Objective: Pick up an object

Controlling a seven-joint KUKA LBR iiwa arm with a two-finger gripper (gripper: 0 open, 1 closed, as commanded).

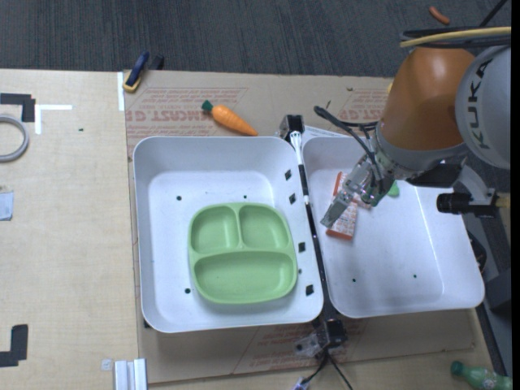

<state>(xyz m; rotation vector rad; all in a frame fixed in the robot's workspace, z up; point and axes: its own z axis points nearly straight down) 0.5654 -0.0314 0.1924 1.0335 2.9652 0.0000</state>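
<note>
In the right bin point(422, 291), near its left wall, lies a small red and white packet point(344, 223). My gripper point(341, 210) hangs low over the packet's upper end and covers part of it. I cannot make out whether the packet is held or just lying under the gripper. A small green object point(393, 190) peeks out from behind the wrist. The arm with its orange band point(422, 96) comes in from the upper right.
The left bin point(162, 291) holds a green divided plate point(242, 253). A toy carrot point(231, 118) lies on the cardboard behind the bins. A clip point(292, 126) sits where the bins meet, and a blue tool point(136, 71) lies at the back left.
</note>
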